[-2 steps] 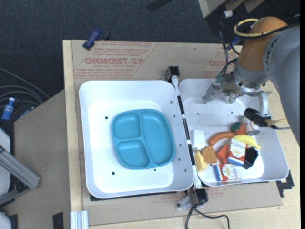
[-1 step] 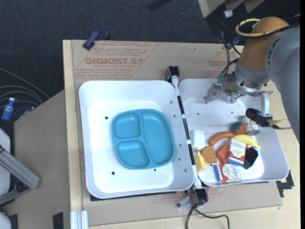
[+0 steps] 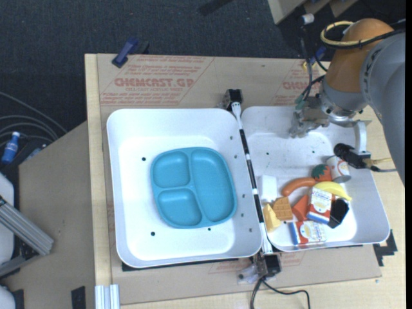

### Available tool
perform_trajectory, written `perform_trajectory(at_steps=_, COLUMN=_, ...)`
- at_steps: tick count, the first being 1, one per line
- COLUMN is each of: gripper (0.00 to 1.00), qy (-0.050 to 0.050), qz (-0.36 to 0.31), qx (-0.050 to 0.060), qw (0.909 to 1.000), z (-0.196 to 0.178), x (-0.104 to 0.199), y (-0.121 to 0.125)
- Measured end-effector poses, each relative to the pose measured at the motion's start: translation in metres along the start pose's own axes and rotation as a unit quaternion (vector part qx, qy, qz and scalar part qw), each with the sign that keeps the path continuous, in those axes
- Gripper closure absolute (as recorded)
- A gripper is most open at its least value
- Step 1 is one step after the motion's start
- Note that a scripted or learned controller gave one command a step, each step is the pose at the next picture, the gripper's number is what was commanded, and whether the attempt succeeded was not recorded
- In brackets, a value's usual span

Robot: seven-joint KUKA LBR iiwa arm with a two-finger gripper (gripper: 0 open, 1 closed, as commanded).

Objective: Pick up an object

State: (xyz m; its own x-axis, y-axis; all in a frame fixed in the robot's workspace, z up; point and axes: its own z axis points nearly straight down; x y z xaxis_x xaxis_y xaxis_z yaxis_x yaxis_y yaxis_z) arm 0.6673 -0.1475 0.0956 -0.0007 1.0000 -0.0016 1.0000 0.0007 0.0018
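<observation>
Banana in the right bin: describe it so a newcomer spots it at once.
Start at the right bin, the one the arm reaches into, and go to the pile of small items in its near right corner. The banana lies on top of that pile, beside the orange carrot. It is the only bright yellow curved piece there.

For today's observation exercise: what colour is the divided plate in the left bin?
Light blue divided plate, seen in the camera view.

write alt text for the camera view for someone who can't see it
A grey robot arm's end effector hangs over the far end of the right white bin, away from a pile of small toy food items at that bin's near end. The left white bin holds a blue divided plate.
</observation>
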Motion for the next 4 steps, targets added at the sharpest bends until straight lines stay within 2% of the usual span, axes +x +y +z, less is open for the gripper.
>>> perform_trajectory(at_steps=1, gripper=0.0, qy=0.0, qz=0.0, qx=0.0, qw=1.0, z=0.0, x=0.0, y=0.0)
perform_trajectory(at_steps=2, gripper=0.0, qy=0.002, qz=0.0, qx=0.002, qw=1.0, z=0.011, x=0.042, y=-0.001)
perform_trajectory(at_steps=3, gripper=0.0, qy=0.001, qz=0.001, qx=0.002, qw=1.0, z=0.011, x=0.045, y=-0.07)
perform_trajectory(at_steps=4, gripper=0.0, qy=0.0, qz=0.001, qx=0.001, qw=1.0, z=0.011, x=0.006, y=-0.028)
